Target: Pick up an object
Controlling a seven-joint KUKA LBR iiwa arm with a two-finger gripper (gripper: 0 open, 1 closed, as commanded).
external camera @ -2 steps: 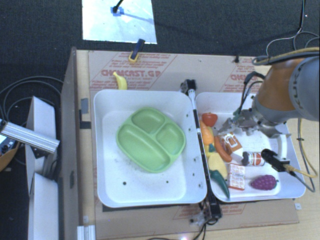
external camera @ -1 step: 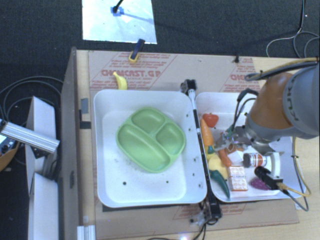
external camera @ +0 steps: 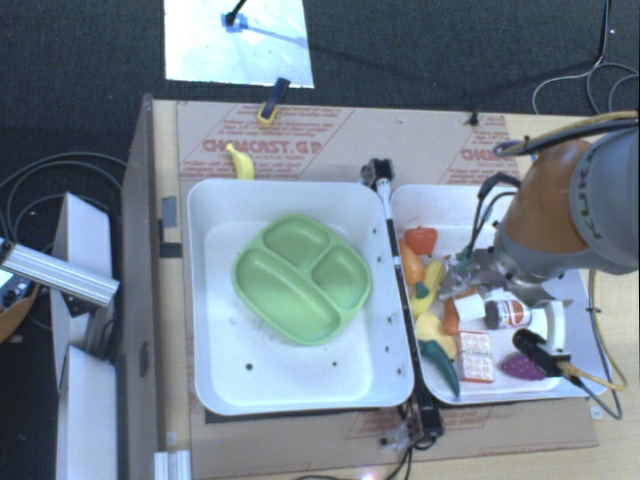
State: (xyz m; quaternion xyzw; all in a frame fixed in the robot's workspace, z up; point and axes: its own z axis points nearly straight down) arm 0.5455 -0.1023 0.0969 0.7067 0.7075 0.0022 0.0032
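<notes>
Camera view: the gripper (external camera: 462,280) hangs low in the right bin (external camera: 440,200), just right of the yellow toy corn (external camera: 433,275); its opening cannot be told. The corn (probably light, stiff, slippery plastic) is best pinched across its middle.

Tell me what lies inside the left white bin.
The left white bin holds one green divided plate with three vacant compartments. Whatever sits beneath that plate is covered.
</notes>
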